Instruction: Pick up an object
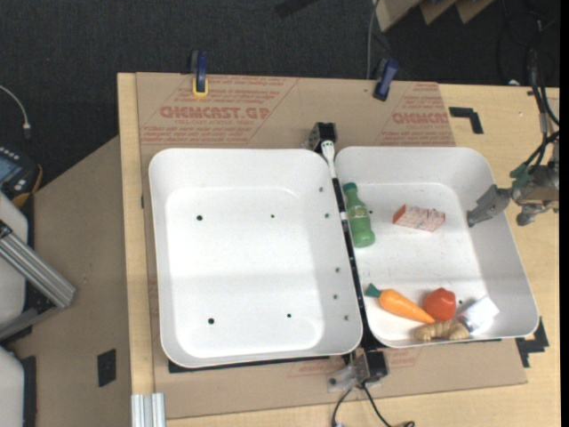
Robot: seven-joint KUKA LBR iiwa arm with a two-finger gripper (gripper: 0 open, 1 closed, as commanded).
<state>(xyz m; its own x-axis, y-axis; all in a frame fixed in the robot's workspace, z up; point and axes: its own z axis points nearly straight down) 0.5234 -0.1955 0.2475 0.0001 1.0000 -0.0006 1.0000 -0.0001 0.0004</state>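
Bottle (358, 215), carrot (402, 305) and tomato (439, 303) sit in the right bin (507, 247); my gripper (491, 205) hovers over its right rim, grip state unclear.

Fixed overhead camera, looking down at a slant on the bench (267, 105).
The view is set far enough back to take in both white bins whole: the left bin (169, 238) fills the centre of the frame, the right bin (498, 256) the centre right, with dark floor (133, 16) across the top.
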